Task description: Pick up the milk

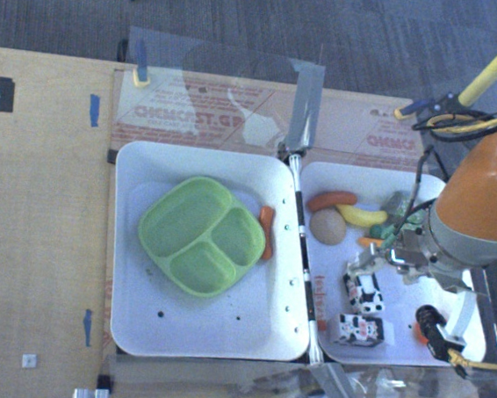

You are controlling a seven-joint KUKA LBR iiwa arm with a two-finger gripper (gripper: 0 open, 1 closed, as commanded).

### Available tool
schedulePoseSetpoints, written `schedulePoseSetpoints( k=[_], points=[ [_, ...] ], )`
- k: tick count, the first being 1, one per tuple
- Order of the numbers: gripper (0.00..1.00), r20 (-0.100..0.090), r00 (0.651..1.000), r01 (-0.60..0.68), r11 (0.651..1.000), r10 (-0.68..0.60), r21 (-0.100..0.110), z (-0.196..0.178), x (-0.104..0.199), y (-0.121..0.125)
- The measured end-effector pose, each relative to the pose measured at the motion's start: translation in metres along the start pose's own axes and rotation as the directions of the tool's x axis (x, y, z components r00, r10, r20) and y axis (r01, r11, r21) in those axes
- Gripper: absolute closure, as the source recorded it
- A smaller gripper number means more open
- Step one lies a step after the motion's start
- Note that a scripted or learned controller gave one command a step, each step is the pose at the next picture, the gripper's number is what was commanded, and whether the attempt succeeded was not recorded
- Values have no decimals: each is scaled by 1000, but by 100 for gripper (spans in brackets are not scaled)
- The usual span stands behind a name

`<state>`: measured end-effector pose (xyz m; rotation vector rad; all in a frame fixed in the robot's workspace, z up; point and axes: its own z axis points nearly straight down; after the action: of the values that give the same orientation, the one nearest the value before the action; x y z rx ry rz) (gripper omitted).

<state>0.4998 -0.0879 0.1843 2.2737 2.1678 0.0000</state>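
Milk carton (pixel 364 293) lying in right bin (pixel 400 355), mid-floor toward front rim, long axis running back-to-front; second cow-print carton (pixel 361 330) just beside, nearer front rim. Gripper (pixel 367 264) directly over milk's back end; open or closed: cannot tell

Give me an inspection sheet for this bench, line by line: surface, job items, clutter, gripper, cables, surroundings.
Surface: two white bins, left bin and right bin, side by side on a wooden bench.
Job's things: two cow-patterned milk cartons in the right bin.
Clutter: green divided plate and carrot in left bin; sausage, banana, potato in right bin.
Gripper: gripper just above the upper carton.
Cables: yellow and black cables behind the arm.
Surroundings: grey carpet.
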Motion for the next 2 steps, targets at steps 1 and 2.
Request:
schedulePoseSetpoints(
  k=[1, 2],
  points=[
    [0, 1, 997, 75, 997, -75, -6, 98, -27, -18],
    [100, 1, 997, 73, 997, -73, -7, 87, -27, -17]
  ],
)
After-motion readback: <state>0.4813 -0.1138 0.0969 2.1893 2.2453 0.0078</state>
